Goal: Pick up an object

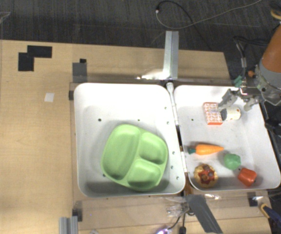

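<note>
A: Camera view, nearest edge first. In the right bin (272, 145) we log a brown-and-red lumpy piece (206, 175), a red-orange block (247, 176), a green lump (232, 161), then a toy carrot (208, 149) lying crosswise. The left bin (87, 130) holds a green divided tray (134, 156), tilted toward the near wall.

B: Farther back in the right bin?

A: A small red-and-white patterned box (212, 113), and touching its right side a small white cylinder (232, 113). The gripper (238, 100) hangs just above that cylinder, fingers spread apart, nothing between them.

B: So the cylinder is our pick?

A: We judge so; it sits closest under the fingertips. To do this well, we would centre the fingers over the cylinder so they straddle its round body, not its ends, and keep the left finger from landing on the box beside it. Descend straight, then close.

B: Risk?

A: The cylinder could roll away, or the box gets caught too. We cannot tell the gripper's height above the bin floor.
</note>
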{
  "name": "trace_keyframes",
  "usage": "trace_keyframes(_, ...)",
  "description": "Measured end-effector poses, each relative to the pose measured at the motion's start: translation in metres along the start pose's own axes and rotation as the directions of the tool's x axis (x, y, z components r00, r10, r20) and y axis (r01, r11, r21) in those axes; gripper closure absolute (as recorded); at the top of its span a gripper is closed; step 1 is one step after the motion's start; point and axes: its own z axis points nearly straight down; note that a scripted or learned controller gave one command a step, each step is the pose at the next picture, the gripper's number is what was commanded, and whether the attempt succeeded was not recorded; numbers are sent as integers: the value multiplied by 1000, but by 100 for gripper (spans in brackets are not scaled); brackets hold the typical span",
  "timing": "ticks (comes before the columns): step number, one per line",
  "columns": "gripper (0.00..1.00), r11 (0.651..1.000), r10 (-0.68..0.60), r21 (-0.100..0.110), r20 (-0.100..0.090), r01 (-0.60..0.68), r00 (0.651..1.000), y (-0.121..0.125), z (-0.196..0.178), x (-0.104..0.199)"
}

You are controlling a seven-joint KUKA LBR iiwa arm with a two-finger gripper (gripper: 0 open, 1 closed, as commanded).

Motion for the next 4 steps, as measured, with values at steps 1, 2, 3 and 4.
trace_keyframes(1,0,995,-96,-5,2,96,995,34,111,-27)
trace_keyframes(2,0,999,-33,-22,6,33,999,61,121,-14)
trace_keyframes(3,0,982,-187,-30,9,187,982,52,119,-43)
trace_keyframes(4,0,990,-143,-11,7,143,990,71,128,-15)
